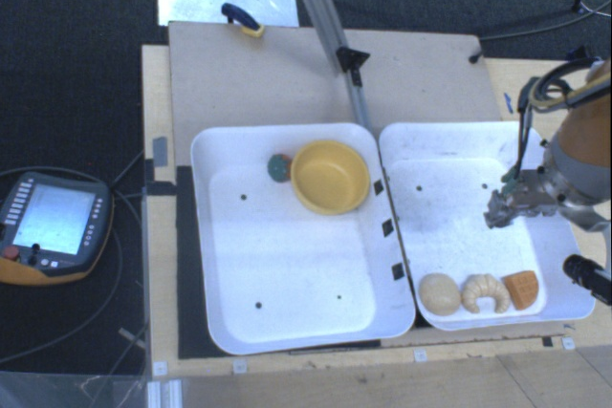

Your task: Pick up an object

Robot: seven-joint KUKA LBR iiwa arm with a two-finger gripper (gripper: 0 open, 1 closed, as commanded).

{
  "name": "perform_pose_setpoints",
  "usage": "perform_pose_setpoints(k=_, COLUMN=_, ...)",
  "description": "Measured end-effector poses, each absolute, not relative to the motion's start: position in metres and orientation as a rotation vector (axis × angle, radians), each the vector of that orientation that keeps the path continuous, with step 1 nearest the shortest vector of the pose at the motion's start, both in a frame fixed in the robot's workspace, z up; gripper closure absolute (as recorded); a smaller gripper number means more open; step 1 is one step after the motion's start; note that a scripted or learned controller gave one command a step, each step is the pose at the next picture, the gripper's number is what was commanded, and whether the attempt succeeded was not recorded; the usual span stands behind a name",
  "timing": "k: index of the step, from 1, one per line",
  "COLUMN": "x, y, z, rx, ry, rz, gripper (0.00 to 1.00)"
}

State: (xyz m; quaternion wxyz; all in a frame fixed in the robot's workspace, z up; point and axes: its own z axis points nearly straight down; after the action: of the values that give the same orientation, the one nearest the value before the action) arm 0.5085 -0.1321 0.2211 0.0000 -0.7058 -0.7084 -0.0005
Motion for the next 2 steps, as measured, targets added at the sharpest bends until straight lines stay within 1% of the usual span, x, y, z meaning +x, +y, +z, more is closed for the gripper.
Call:
perform_pose_setpoints(k=1, x=0.499, y=-0.08, z=0.229, rx=-2.216, ry=-2.227, rz=-0.003, gripper=1.0)
perform_pose_setpoints(k=2, x=0.499, y=-0.034, z=0.221, rx=-2.216, ry=-2.227, rz=-0.002, gripper=1.0)
